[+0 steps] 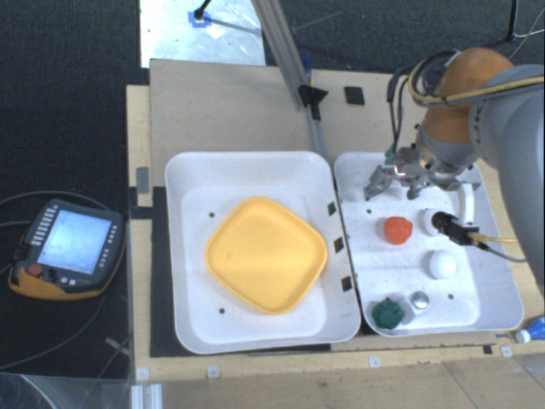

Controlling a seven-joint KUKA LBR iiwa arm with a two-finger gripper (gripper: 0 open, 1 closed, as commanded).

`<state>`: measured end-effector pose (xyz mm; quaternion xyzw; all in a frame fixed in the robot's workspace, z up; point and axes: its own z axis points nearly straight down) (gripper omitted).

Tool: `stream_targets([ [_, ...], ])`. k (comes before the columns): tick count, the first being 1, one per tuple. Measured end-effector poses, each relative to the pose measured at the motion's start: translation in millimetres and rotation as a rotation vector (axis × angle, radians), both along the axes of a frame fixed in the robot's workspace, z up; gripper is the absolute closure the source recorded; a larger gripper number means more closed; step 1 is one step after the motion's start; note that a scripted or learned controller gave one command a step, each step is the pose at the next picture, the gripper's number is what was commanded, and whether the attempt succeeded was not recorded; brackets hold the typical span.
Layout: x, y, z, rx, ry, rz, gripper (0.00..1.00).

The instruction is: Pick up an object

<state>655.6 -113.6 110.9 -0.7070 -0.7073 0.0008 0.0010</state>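
Observation:
My gripper [394, 187] hangs over the far part of the right bin [498, 313], its two fingers spread apart, open, with nothing between them. A red ball-like object [397, 229] lies just in front of it on the bin floor, apart from the fingers. Further toward the front lies a white ball [442, 264]. In the bin's front corner sit a dark green lump [389, 313] and a small silver round piece [419, 299].
The left bin [183, 228] holds a large yellow square plate [266, 254]. A black plug with a yellow cable [449, 225] hangs from the wrist, right of the red object. A teach pendant [68, 247] lies on the floor at left. A metal pole [285, 45] slants over the bench's back.

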Motion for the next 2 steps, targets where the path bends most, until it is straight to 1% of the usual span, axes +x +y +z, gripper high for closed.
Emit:
stream_targets([
  [1, 0, 0, -21, -0.001, -0.002, 0.000, 0.00],
  [2, 1, 0, -9, -0.001, -0.005, 0.000, 1.00],
])
